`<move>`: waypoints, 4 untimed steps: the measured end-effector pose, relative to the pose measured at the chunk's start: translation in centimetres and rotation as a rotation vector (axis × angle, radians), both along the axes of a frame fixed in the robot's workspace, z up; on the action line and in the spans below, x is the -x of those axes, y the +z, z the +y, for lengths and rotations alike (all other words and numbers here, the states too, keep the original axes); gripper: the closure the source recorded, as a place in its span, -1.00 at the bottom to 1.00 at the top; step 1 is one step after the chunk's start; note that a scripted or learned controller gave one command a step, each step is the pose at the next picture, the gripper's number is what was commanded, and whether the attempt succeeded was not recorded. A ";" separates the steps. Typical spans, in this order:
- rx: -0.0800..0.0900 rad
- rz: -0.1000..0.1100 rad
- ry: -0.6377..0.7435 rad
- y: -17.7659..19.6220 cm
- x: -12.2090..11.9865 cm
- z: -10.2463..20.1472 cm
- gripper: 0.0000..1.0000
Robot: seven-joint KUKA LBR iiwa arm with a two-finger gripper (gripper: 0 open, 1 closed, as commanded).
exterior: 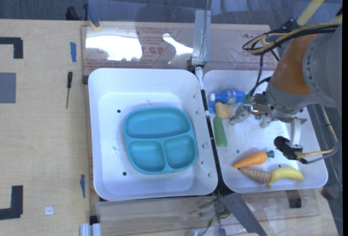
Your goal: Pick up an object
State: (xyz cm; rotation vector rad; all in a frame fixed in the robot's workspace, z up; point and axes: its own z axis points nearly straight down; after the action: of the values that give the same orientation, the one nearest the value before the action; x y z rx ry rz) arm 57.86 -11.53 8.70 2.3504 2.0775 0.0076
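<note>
My gripper [252,119] hangs over the middle of the right bin [315,175], below the arm's orange band. Its fingers [238,116] stand apart, open, with nothing between them. Just left of it lie a blue bottle [228,96] and a tan piece [223,110], with a green stick [219,132] along the bin's left wall. Toward the front of the bin are a carrot [251,160], an ice-cream cone [256,175] and a yellow banana [286,174].
The left bin [103,93] holds a teal divided tray [160,140]. A metal divider post [201,39] stands behind the gap between the bins. A black cable fitting [286,146] hangs from the arm near the carrot.
</note>
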 end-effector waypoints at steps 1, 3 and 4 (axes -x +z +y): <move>0.001 0.006 -0.016 4.2 5.6 -4.3 -1.00; 0.002 -0.004 -0.006 1.1 9.6 -1.0 1.00; 0.000 0.006 -0.218 3.4 9.9 -2.4 1.00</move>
State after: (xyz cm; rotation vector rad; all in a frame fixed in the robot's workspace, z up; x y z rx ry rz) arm 47.94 -13.89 12.08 2.5652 1.8113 -0.0001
